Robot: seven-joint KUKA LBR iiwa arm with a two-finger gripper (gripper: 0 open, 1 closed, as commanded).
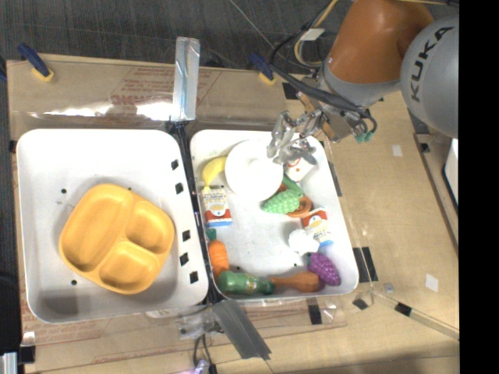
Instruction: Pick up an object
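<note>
From the camera view, my fingers [292, 148] hang over the far corner of the right bin [343, 232], just above the edge of the white plate [251, 170]; they look spread somewhat apart with nothing between them, though the metal is small and cluttered here, so I judge that loosely. I take the plate as my landmark. It lies flat at the far end of the right bin, with one yellow banana [212, 170] touching its left side and one small carton [217, 206] just nearer than the banana. On the plate's near right edge sits one green grape bunch [282, 202], which I would choose: it is probably light, hollow plastic, stiff and bumpy, so it should not slip much if I close across its narrow width. The plate itself would be a poor pick, thin, flat and smooth, with no lip I can reach. Further from the plate toward the near wall I count one small white bottle-like toy [310, 234], one purple grape bunch [325, 267], one carrot [218, 255] and one green bottle [243, 284] lying along the near wall beside an orange piece I cannot name. Left of the plate, well apart in the left bin [39, 170], lies one yellow divided tray [117, 237]. Two bins in all stand on the desk [390, 232].
</note>
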